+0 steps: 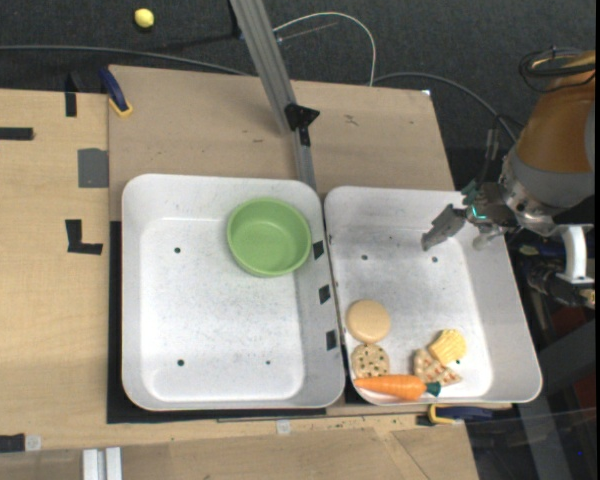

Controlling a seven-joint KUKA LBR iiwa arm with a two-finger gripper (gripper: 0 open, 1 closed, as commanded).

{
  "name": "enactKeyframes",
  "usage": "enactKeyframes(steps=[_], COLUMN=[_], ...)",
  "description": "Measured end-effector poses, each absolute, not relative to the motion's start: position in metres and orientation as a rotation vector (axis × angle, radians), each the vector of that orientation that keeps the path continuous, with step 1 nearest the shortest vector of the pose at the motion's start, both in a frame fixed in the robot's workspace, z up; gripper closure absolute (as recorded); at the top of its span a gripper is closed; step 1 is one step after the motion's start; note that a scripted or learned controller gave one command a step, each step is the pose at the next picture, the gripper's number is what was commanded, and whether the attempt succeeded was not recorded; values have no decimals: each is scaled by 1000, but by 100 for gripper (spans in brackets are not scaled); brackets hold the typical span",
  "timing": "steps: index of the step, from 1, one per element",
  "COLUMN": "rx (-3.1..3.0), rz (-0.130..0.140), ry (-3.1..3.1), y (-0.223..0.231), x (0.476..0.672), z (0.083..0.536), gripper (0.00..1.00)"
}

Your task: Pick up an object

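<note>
Four food items (405,360) at right bin's (400,218) near edge, well apart from fingers (442,230), grip state unclear.

Glossy green plastic bowl (269,236), speckled white plastic bins (220,388)

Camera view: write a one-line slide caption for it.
Gripper over the right bin, food items at its near edge, green bowl in the left bin.

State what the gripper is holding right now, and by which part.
Nothing is held. The gripper hovers over the right bin, apart from the carrot and the other food pieces in the bin's near corner.
</note>
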State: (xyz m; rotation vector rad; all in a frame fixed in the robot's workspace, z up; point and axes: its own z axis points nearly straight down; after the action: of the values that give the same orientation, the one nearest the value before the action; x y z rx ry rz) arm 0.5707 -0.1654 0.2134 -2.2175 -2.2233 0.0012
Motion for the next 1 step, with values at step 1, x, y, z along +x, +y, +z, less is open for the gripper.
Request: enactKeyframes(steps=[1], rx=[-2218], rz=[1], ry=[-2223], y=[-166], x=[571], z=[213], gripper=[0])
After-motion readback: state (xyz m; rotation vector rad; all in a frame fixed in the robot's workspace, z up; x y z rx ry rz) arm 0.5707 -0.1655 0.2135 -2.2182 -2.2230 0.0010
